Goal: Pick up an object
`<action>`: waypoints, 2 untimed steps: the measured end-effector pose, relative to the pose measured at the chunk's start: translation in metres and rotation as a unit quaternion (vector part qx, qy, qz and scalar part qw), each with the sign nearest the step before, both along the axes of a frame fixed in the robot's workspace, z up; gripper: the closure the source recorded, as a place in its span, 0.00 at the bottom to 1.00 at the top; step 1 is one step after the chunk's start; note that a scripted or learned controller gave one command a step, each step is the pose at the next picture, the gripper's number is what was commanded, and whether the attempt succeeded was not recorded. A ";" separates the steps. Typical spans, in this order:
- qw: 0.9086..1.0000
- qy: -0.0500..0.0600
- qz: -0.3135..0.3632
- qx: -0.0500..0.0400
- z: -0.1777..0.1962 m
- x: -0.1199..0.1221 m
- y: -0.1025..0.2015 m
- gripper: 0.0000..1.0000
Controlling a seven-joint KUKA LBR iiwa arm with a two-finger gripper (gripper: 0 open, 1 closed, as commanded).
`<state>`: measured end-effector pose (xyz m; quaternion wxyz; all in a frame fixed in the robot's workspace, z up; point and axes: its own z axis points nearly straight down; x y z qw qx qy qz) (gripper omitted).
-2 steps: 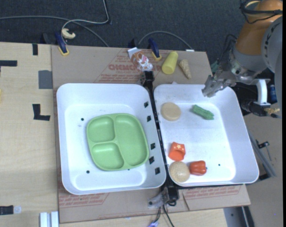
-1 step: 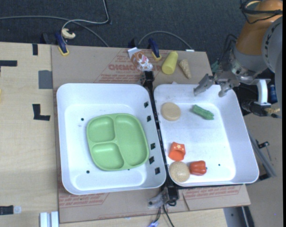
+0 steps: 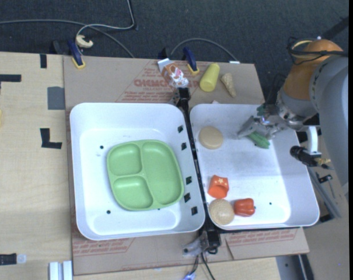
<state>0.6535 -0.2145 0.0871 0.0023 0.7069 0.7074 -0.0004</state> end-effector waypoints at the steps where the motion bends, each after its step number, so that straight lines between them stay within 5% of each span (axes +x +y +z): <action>1: 1.000 -0.001 0.001 -0.002 0.010 0.001 0.000 1.00; 2: 1.000 0.010 0.000 0.003 -0.002 0.012 0.056 1.00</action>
